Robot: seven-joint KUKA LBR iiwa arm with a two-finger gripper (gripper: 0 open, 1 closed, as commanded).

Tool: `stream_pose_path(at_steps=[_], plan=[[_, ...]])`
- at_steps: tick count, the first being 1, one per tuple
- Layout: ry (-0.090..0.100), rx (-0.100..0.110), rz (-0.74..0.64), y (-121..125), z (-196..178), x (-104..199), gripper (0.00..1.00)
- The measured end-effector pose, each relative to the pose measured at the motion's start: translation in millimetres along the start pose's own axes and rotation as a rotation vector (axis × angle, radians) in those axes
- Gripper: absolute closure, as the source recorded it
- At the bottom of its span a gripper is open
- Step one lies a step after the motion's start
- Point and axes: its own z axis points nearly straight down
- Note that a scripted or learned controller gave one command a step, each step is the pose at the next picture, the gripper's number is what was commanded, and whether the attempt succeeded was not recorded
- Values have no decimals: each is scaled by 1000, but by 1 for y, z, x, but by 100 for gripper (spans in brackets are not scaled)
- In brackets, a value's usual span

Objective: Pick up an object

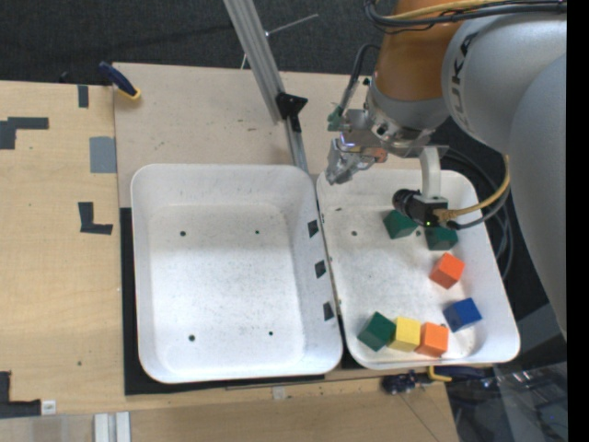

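My gripper (341, 168) hangs over the far left corner of the right bin (359, 274), close to the rim shared with the left bin. Several small blocks lie in the right bin. Two dark green blocks (399, 224) (441, 238) sit to the gripper's right, near the bin's far side. An orange block (447, 271) and a blue block (462, 313) lie along the right wall. At the near edge a green block (376, 331), a yellow block (406, 332) and an orange block (433, 338) stand in a row. No block is seen at the gripper's tip.
The left bin (147, 247) stands beside the right one. A slanted metal rail (262, 53) runs down to the bins' shared far corner, just left of the gripper. Grey tape marks (103, 153) lie on the wooden bench at the left.
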Motion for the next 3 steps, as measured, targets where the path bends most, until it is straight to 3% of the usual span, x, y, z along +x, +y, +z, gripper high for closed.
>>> stream_pose_path(at_steps=[1,2,3], plan=[[-1,2,1,-30,23,38,100],[0,0,1,-64,21,70,100],[-1,1,2,-79,23,83,100]])
